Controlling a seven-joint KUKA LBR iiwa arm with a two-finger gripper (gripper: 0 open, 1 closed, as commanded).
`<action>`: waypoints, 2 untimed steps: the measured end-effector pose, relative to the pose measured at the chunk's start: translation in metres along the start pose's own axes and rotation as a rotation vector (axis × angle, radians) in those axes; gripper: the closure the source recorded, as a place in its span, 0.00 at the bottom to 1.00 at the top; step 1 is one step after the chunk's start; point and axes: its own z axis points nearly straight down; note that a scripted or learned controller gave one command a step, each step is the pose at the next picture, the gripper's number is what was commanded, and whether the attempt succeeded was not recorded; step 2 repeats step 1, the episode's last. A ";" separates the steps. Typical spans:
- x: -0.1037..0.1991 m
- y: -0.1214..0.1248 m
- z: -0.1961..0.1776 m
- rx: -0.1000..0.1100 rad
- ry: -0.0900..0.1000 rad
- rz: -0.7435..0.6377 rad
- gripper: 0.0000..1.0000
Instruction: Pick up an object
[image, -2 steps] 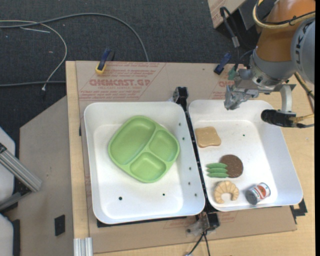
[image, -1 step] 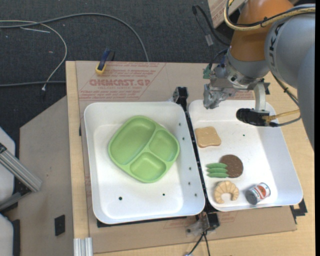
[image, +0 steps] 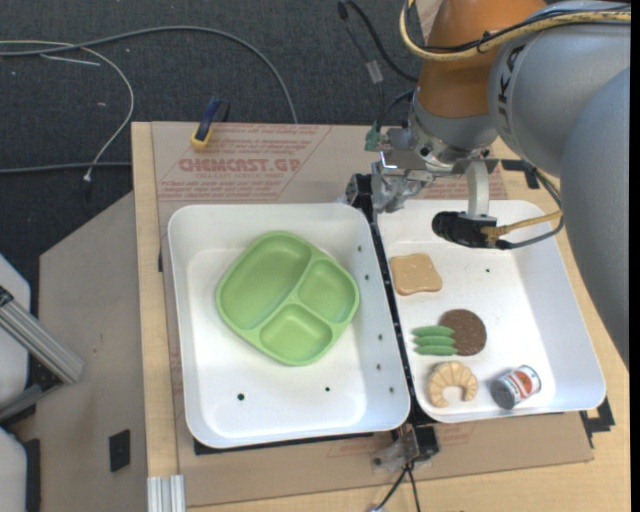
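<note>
In the right bin (image: 560, 300) lie a slice of toast (image: 415, 273), green pea pods (image: 434, 340), a brown round patty (image: 464, 331), a croissant (image: 453, 381) and a small red-and-white can (image: 515, 386) on its side. My gripper (image: 392, 192) hangs over the far left corner of the right bin, beside the wall between the bins. It is a little beyond the toast and nothing shows between its fingers.
The left bin (image: 200, 380) holds a green divided plate (image: 288, 297). Both bins rest on a cardboard sheet (image: 250, 155). A blue and yellow clip (image: 208, 122) lies at the sheet's far edge, and cables trail over the dark floor behind.
</note>
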 end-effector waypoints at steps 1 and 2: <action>0.054 -0.013 0.014 0.007 0.000 0.000 1.00; 0.054 -0.013 0.014 0.007 0.000 0.000 1.00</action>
